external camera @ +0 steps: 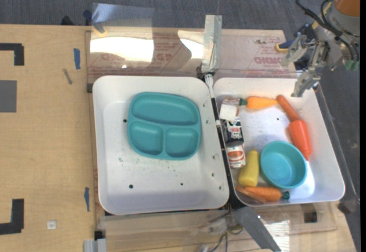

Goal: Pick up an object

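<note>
Carrots [301, 135], a teal bowl [282, 165], a yellow bottle [249, 168] and small cartons crowd the right bin [329, 148], loose and jumbled, so any one could be picked; the left bin [108, 148] holds a teal divided tray [164, 124]. Arm hangs above the right bin's far corner, jaws [306, 76] pointing down, nothing between them; whether they stand apart or together I cannot tell.

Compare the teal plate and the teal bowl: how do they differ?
The teal divided plate lies in the left bin; the teal bowl sits in the right bin. The plate is wider, flatter, split into three compartments; the bowl is round, deeper, undivided. The plate lies alone; carrots crowd the bowl. Both are teal and upright.
</note>
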You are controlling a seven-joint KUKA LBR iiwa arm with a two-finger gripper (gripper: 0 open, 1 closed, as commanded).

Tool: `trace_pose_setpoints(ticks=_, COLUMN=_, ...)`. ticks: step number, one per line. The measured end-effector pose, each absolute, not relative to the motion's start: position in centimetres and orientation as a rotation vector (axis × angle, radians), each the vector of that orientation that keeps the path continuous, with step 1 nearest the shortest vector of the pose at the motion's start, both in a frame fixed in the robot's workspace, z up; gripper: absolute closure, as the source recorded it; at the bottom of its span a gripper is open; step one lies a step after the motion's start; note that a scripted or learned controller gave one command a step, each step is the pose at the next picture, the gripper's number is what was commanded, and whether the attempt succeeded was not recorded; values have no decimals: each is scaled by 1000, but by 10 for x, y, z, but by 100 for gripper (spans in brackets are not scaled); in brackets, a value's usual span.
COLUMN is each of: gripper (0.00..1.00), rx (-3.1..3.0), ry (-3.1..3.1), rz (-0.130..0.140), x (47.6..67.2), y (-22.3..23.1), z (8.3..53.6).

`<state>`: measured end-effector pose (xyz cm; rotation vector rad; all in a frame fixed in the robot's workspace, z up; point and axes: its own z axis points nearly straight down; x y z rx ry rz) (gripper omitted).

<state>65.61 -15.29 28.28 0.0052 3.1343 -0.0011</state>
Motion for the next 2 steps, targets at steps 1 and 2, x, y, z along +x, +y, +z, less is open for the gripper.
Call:
trace_pose_setpoints(ticks=1, gripper=0, rx=-21, ry=3146, rz=3, x=657, y=-193, z=192)
trace_pose_setpoints(ticks=2, gripper=0, rx=142, ry=3138, rz=-2, x=666, y=-222, z=97)
